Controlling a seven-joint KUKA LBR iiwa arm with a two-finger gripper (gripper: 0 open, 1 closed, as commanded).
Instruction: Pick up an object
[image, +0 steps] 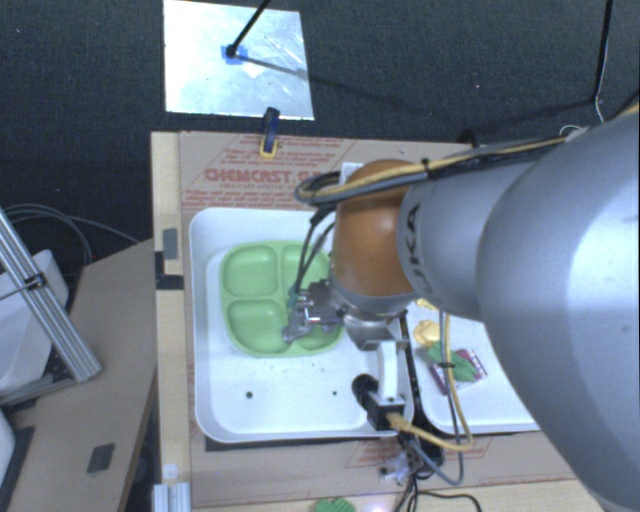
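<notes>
The grey arm (520, 250) enters from the right and covers most of the right bin (500, 405), hiding that bin's far half and its right end; only a strip along its near edge shows. The orange band (372, 235) above the wrist hangs over the divide between the two bins. Below it, the end effector (303, 318) is a small cluster of metal parts seen from above and behind; whether it is released or clenched cannot be told, and nothing can be made out in its grasp.

Left bin (215, 400): a shallow white tray holding a green compartmented plate (255, 295), which lies toward the bin's far-right part. The plate's right portion is hidden behind the wrist. The end effector sits over the plate's near-right edge; contact with the plate cannot be judged. A few dark specks lie on the bin floor near its near edge.

Right bin: in the visible strip, close to the divide, lies a small jumble of objects (450, 355), yellow, green and pink in colour, partly crossed by a yellow cable (452, 395) hanging from the arm. Their exact shapes are hard to make out.

Both bins rest on a cardboard sheet (250, 170) with red printing, cut off by the arm at the right.
</notes>
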